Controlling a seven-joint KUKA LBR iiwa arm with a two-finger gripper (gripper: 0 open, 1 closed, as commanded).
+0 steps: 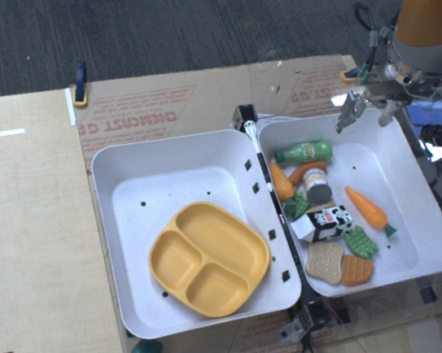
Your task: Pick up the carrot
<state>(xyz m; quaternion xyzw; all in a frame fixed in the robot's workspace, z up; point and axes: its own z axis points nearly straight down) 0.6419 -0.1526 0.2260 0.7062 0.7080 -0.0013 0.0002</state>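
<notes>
Smooth plastic-looking carrot [366, 206] in a glossy white bin [423, 207]; matt yellow tray [208, 257]; pale wood-grain bench [37, 265].

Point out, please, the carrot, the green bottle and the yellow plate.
carrot [366, 206]: camera view, middle of its orange body.
green bottle [304, 152]: camera view, middle of its body.
yellow plate [247, 234]: camera view, right rim.

fixed overhead camera, slanted, both bins [114, 229]

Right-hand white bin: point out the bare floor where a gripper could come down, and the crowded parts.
In the right-hand white bin, bare floor lies along the right wall beyond the orange plastic carrot, and near the top wall above the green bottle. The left side is crowded: bottle, small grey can, cow-patterned carton, toast slice, leafy green piece.
</notes>
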